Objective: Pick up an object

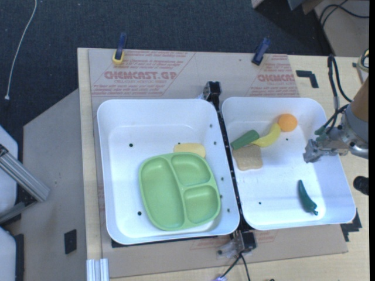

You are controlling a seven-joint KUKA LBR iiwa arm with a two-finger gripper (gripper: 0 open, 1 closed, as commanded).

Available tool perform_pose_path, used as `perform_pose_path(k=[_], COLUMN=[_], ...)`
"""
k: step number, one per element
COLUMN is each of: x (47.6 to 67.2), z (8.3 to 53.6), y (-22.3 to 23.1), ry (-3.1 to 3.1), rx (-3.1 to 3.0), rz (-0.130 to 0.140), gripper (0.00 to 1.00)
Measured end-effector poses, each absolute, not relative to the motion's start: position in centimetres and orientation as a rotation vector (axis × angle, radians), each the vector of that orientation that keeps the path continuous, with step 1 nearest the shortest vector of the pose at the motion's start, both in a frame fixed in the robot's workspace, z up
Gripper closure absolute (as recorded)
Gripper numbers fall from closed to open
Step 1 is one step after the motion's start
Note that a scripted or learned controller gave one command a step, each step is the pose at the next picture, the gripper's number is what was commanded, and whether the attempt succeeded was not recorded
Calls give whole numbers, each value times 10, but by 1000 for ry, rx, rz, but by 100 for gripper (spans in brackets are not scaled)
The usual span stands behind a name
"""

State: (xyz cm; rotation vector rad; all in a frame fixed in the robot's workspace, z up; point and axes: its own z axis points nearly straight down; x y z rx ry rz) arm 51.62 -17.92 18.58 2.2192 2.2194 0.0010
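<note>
The right bin (328, 212) holds an orange ball (286, 122), a yellow banana (268, 137), a green oblong piece (244, 139), a tan slice like bread (249, 157) and a dark green pepper (306, 197). My gripper (313, 151) hangs over the right side of this bin, right of the tan slice and above the pepper. It is apart from all of them, and nothing shows in its grasp.
The left bin (117, 133) carries a light green divided plate (179, 190) with a pale yellow piece (189, 150) behind it. A black clamp (212, 90) sits where the bins meet at the back. Cables (335, 86) hang near the arm at the right.
</note>
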Motion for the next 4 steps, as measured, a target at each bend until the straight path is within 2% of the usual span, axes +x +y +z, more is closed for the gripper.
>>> perform_pose_path(k=[1, 2, 3, 4], x=[517, 526, 545, 562], z=[204, 210, 204, 217], y=[-179, -126, -83, -28], ry=[2219, 2226, 2225, 2227], rx=[2217, 2213, 2215, 2213], rz=[2, 4, 2, 5], gripper=[100, 100, 100, 100])
